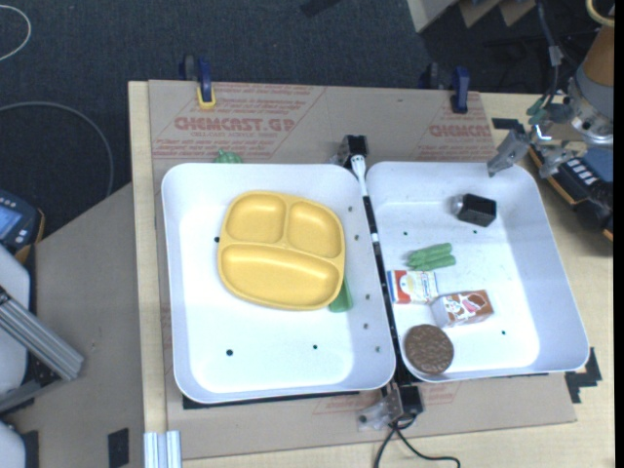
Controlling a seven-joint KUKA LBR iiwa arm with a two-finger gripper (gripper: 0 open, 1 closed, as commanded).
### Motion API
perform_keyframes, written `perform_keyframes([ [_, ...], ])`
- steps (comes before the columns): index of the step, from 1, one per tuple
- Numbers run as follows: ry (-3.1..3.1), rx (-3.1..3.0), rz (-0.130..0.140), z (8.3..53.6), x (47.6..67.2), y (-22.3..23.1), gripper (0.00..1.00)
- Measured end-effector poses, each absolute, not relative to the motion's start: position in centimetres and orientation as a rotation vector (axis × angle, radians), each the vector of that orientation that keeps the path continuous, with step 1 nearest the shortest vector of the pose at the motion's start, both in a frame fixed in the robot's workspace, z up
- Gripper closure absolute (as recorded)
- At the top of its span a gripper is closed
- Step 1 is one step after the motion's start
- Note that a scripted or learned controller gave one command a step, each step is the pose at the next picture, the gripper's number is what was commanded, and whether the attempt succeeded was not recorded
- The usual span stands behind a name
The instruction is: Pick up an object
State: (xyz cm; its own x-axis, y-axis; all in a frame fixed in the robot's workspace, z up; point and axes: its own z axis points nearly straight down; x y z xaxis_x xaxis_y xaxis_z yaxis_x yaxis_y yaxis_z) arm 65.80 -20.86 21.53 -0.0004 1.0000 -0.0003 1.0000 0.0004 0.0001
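In the right bin (546, 291) lie a small black block (475, 209), a green pod-shaped piece (431, 256), a white and red packet (413, 286), a brown and red packet (462, 307) and a round brown disc (429, 349). My gripper (525, 156) hovers over that bin's far right corner, up and to the right of the black block and apart from it. It is open with nothing between its fingers. The left bin (195, 339) holds a yellow divided plate (283, 250), with a green piece (339, 298) poking out from under the plate's right edge.
Another green scrap (228, 157) lies on the board just beyond the left bin's far rim. Blue clamps (204, 78) hold the board at the back. Cables and a connector (354, 150) run along the gap between the bins.
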Motion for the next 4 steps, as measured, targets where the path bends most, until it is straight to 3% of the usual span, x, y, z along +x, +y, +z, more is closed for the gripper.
perform_keyframes([
  [1,2.224,2.207,0.011,30.9,63.4,-13.2,0.00],
  [2,2.234,2.215,0.003,31.5,58.9,-5.9,0.00],
  [3,2.232,2.219,-0.003,29.5,55.8,-0.4,0.00],
  [4,2.234,2.222,-0.009,24.9,50.0,4.7,0.00],
])
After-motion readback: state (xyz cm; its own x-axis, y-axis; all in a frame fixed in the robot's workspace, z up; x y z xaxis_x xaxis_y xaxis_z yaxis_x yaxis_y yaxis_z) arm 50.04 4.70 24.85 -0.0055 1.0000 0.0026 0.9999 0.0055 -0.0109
